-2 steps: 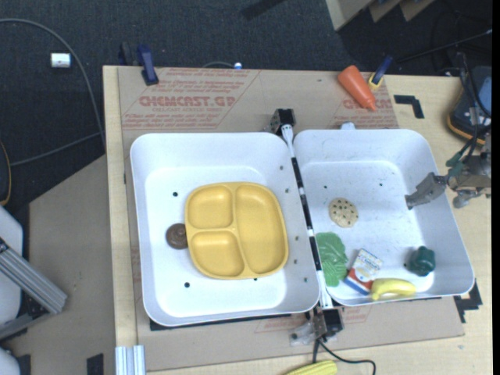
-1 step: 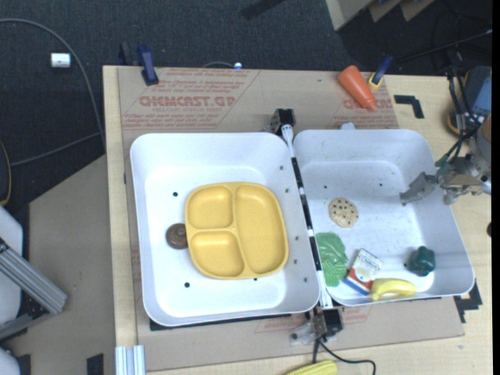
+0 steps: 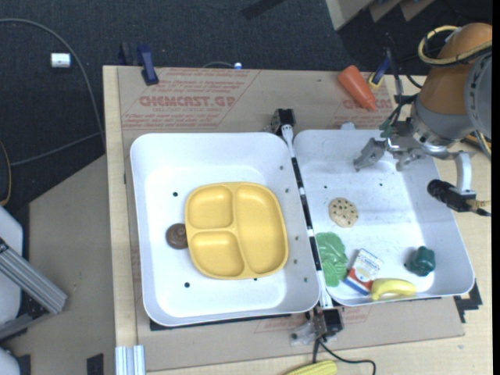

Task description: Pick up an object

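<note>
Two white bins [image 3: 148, 209] sit side by side. My gripper [image 3: 387, 153] hovers with fingers spread above the cookie [image 3: 342, 211].

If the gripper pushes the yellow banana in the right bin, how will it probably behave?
The banana is curved and smooth, so it would probably pivot or slide rather than roll straight. It lies close to the bin's near wall and beside a small packet, so a push may jam it there. It looks like a light toy, though that is uncertain.

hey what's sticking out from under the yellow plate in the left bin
A brown round thing pokes out at the yellow plate's left edge. Its remainder is covered, so I cannot identify it.
</note>
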Available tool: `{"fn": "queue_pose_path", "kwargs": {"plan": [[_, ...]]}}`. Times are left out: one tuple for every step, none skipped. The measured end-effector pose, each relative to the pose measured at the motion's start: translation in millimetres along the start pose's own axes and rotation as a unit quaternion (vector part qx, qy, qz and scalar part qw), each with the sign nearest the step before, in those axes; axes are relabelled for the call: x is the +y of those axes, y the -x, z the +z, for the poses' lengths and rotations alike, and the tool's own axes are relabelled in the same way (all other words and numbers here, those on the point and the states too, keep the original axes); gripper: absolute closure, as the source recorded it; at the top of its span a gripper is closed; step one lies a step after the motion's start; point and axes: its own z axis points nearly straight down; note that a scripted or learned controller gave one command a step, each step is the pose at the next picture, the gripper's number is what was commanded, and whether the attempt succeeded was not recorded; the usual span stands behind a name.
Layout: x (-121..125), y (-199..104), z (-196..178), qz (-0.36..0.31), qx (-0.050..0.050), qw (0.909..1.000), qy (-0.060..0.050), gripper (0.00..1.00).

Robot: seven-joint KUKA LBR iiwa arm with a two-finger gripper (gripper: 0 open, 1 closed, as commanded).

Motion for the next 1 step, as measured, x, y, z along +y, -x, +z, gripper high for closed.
{"fn": "queue_pose_path", "kwargs": {"plan": [[-40.9, -30.0, 42.6, 0.001, 0.000, 1.0000, -0.001, 0.00]]}}
